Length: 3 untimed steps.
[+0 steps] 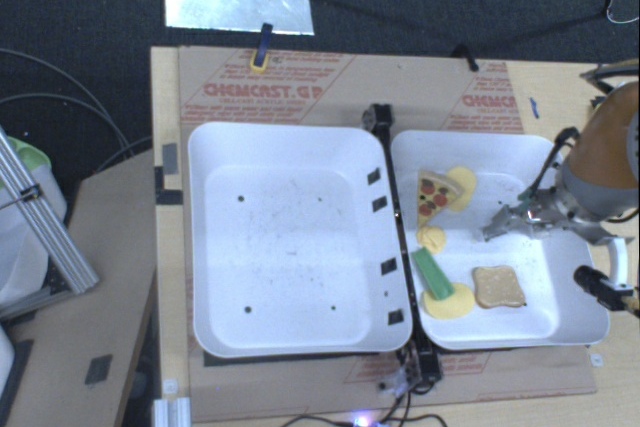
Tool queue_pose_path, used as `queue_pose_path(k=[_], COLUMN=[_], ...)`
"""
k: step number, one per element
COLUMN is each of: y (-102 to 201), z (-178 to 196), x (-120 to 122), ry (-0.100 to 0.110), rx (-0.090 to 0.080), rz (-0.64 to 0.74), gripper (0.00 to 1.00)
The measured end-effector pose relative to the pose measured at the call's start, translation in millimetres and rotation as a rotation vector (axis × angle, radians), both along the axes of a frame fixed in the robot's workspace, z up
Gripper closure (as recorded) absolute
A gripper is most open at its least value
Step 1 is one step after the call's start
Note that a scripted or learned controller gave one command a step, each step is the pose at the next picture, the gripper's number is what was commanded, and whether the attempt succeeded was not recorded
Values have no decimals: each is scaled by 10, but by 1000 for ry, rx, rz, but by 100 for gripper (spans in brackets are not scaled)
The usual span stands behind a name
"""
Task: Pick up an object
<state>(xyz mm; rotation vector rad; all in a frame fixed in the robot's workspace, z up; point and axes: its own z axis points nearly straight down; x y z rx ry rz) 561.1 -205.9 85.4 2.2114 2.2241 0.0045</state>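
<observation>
Bins sit side by side on the bench, and going from the left, the left bin (290, 245) carries only dark specks on its floor. Across the black clips at the shared rim, the right bin (500, 150) holds all the candidates: a pizza slice (434, 194) near the top left with a pale yellow disc (461, 180) touching its right edge, a smaller yellow piece (432, 238) below it, then a green stick (433, 273) whose long axis runs from upper left to lower right, its lower end resting on a yellow round piece (450, 302). Just right of that lies a slice of toast (498, 287), flat and roughly square. Further right, the gripper (493, 229) hangs over the bin's middle, pointing left from the grey and orange arm (605, 165); whether its tips are spread or closed is too small to tell, and nothing shows between them. The toast lies below the tips in this view, the nearest piece, while the small yellow piece lies to their left. By my reading, the coming move turns on a short shift toward the toast before lowering, since height above the floor cannot be judged here.
</observation>
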Motion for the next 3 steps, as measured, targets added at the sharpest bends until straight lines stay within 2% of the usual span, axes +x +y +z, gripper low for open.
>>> queue_pose_path(k=[1,2,3], y=[1491,824,784], z=[1061,408,2], x=[318,519,984], ry=[-9,5,4], rx=[7,0,3], rz=[14,-8,1], gripper=[0,0,0])
